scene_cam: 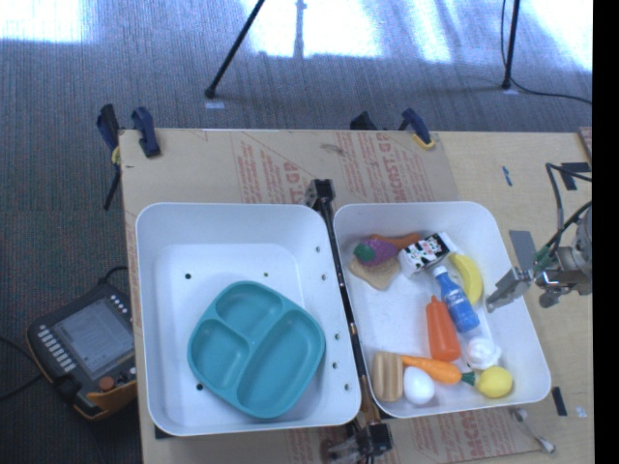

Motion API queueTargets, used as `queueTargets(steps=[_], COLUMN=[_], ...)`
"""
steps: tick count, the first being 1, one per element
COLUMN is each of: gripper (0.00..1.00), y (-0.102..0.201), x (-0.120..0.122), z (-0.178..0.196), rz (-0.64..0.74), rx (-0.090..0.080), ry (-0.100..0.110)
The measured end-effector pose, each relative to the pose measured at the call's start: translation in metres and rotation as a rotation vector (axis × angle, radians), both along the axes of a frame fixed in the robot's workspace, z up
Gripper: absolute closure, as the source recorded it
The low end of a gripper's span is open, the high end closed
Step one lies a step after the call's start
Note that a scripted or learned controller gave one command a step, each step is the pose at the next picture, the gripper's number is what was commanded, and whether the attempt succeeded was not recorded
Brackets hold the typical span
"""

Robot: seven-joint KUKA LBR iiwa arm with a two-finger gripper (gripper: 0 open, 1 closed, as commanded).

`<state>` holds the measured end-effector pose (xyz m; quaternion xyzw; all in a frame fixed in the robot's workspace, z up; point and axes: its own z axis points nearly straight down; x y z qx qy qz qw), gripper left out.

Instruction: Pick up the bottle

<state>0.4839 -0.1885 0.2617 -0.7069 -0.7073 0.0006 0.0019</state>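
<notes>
Two bottles lie in the right bin (510, 249). A clear blue bottle (456, 300) with a white cap and blue label lies slanted near the bin's middle. Just left of it, an orange squeeze bottle (442, 330) lies lengthwise. My gripper (520, 301) hangs at the right bin's right rim, to the right of the blue bottle and clear of it. It is open, and nothing is between its fingers (506, 292).
The right bin also holds a milk carton (427, 253), banana (470, 276), eggplant (373, 251), carrot (436, 368), egg (418, 386), lemon (495, 383) and bun (387, 375). A teal divided plate (256, 348) fills the left bin (174, 230). A teach pendant (85, 341) lies on the floor.
</notes>
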Motion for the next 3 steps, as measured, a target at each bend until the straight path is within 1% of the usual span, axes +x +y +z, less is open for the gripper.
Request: queueTargets(steps=[1, 2, 3], gripper=[1.00, 1.00, 1.00], y=[0.000, 0.000, -0.004], x=[0.000, 0.001, -0.007], z=[0.009, 0.018, 0.063], rz=[0.001, 0.002, -0.330], rx=[0.002, 0.004, -0.002], ry=[0.002, 0.004, -0.002])
